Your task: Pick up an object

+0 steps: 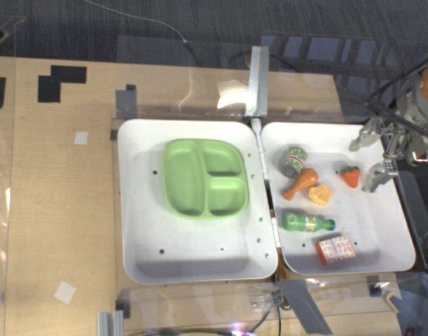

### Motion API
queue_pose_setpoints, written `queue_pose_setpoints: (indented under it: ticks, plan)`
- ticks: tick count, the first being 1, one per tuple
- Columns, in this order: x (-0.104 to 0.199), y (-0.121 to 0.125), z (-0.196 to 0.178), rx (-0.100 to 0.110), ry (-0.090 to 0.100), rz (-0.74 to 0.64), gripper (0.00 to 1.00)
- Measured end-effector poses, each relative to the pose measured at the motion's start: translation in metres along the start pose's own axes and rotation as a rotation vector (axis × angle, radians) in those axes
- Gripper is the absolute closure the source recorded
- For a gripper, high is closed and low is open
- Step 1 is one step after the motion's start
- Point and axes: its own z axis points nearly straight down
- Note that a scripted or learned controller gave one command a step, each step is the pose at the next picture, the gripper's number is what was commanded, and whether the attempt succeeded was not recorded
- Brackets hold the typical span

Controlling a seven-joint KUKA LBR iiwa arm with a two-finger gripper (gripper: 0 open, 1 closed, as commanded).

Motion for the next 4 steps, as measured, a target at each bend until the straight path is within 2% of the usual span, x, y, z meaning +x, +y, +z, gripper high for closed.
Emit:
queue_pose_setpoints:
  ticks: [1, 2, 3, 4]
  plan:
    - [-0.013, -0.004, 0.077, -0.002, 0.004, 0.192, 0.00]
    - [-0.037, 0.017, 0.184, -0.001, -0.003, 0.635, 0.00]
    - [-0.039, 0.019, 0.171, -0.001, -0.011, 0.627, 1.00]
    - [-0.066, 0.138, 0.093, -0.006, -0.002, 0.783, 1.00]
